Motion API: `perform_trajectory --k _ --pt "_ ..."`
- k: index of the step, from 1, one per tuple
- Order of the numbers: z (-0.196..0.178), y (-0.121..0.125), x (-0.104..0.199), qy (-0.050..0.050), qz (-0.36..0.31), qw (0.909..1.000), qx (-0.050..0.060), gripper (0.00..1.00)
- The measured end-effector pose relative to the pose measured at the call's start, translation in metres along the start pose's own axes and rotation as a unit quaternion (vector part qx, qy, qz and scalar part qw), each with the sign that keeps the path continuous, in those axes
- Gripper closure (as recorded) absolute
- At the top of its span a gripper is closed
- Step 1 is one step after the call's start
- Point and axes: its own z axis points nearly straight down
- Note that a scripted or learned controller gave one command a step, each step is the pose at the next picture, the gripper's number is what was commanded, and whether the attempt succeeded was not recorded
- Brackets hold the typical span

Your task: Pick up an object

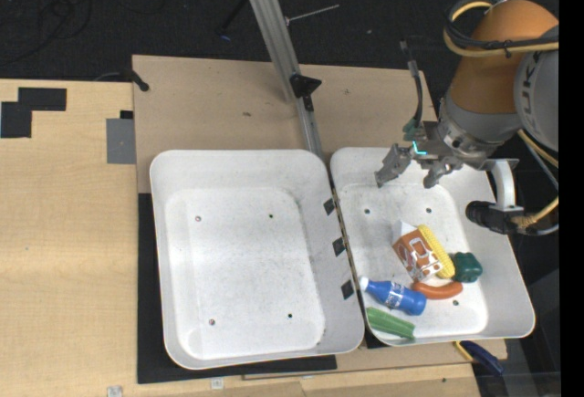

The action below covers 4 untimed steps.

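1. From my remote station I saw the grey arm (511,67) with its orange band reaching in from the right, its wrist hanging over the far end of the right-hand bin (493,318).
2. The gripper (416,172) sat above the bin's upper left part, its two dark fingers (392,167) spread well apart with nothing between them.
3. I noted that the fingers pointed down and outward, one toward the divider between the bins, the other toward the bin's middle.
4. The things to pick lay clustered in the near part of the right-hand bin, well apart from the gripper.
5. An orange and white packet (415,252) lay toward the middle of that cluster, with a yellow piece (437,255) touching its right side.
6. A dark green object (467,268) rested just beside the yellow piece, nearer the bin's right wall.
7. An orange sausage-shaped item (441,289) lay below the packet, curved, next to a blue and white bottle (394,296) lying on its side.
8. A light green oblong object (391,323) lay at the near rim, just below the bottle.
9. The left-hand bin (164,203) stood beside the right one, their rims meeting along the middle.
10. A metal rail (274,39) slanted across the bench behind the bins.
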Motion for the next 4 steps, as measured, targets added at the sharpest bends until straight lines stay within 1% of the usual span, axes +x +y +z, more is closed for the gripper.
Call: perform_trajectory --k 1,2,3,4 --pt "-0.003 0.001 -0.001 0.0 0.001 1.0 -0.002 0.0" --pt "0.042 -0.005 -0.001 0.0 0.001 1.0 0.0 0.0" --pt "0.106 -0.01 0.001 0.0 0.001 1.0 0.001 0.0" --pt "0.128 -0.01 0.001 -0.001 0.002 1.0 -0.003 0.0"
